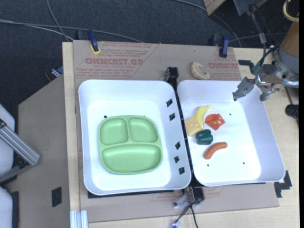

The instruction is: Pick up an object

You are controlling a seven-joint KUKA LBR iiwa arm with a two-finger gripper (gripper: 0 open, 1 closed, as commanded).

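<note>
**Nothing in hand yet, and the pick is all ahead of me**

My gripper (251, 90) hangs over the right bin (251, 167), up near its 1 o'clock corner, with my two fingers spread apart and nothing between them. So far as I can judge, the task has barely begun: no object is lifted.

The candidates lie clustered toward the bin's 9 o'clock side, well apart from my fingers, at roughly 8 o'clock from where I hang. A yellow banana (203, 112) touches a pale yellow block (193, 126); just beside them sits a red piece (214, 121), with a dark green piece (204, 137) at its 7 o'clock. An orange sausage (215, 149) lies lowest, slightly apart from the rest.

The left bin (90, 175) carries a green divided plate (129, 144).

What is left: choose one, travel over, descend, close, lift.
</note>
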